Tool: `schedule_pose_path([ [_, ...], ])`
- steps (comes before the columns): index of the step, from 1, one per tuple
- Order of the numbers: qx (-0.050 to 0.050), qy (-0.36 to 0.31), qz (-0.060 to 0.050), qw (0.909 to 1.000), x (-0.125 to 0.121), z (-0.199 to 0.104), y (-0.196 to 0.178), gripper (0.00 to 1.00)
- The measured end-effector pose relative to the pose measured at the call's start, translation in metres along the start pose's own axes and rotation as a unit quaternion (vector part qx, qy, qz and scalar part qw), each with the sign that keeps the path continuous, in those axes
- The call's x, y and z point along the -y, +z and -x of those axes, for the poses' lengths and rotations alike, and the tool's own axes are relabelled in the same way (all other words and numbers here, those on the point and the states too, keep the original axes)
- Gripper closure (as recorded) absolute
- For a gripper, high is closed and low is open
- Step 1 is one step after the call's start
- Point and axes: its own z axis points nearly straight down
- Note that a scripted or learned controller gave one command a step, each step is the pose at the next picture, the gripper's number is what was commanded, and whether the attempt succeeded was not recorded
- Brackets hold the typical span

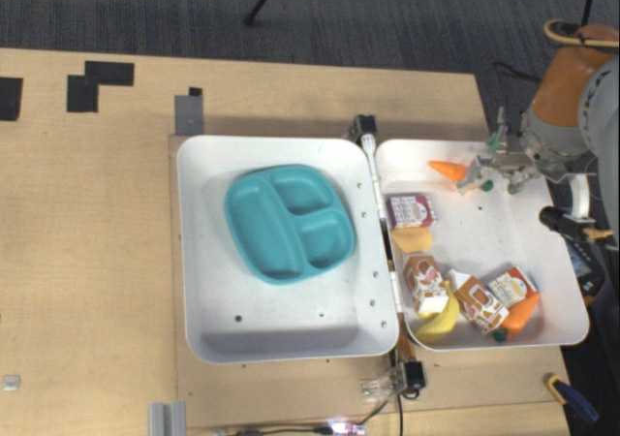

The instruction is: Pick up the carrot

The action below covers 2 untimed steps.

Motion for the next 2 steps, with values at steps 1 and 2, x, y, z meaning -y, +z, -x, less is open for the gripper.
schedule_pose_path([
  [1, -0.003, 0.161, -0.020, 0.9868, 0.0028, -0.0107, 0.0132, 0.00],
  [2, -0.002, 0.325, -0.003, 0.9456, -0.0030, -0.0126, 0.0113, 0.00],
])
